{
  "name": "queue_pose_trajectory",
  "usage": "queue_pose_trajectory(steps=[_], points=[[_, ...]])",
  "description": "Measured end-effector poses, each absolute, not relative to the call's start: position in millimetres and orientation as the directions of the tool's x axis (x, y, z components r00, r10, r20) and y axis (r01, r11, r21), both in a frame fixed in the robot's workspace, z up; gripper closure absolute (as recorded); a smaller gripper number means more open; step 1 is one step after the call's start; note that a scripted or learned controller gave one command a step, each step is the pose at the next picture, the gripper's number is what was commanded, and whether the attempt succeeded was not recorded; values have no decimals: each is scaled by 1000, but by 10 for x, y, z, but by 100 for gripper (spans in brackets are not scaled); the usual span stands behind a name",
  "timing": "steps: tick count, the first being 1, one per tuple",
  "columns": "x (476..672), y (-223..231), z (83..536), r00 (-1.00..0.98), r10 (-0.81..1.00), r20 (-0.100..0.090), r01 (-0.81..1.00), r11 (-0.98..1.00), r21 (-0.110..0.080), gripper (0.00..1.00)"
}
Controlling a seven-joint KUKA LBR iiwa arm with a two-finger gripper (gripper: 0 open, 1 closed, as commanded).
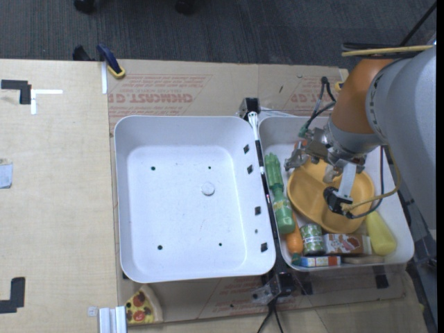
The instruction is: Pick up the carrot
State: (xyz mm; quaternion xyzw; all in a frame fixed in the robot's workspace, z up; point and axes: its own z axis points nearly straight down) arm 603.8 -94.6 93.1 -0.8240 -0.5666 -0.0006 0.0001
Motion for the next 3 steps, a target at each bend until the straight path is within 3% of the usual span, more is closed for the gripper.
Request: queue_pose_trajectory(steps=[1, 2, 3], points=[[6101, -886, 1059, 349, 937, 12, 937, -349, 13, 100], [6274, -542, 2365, 490, 872, -5, 872, -490, -6, 100], [6281, -544, 2380, 490, 872, -4, 872, -490, -3, 0]])
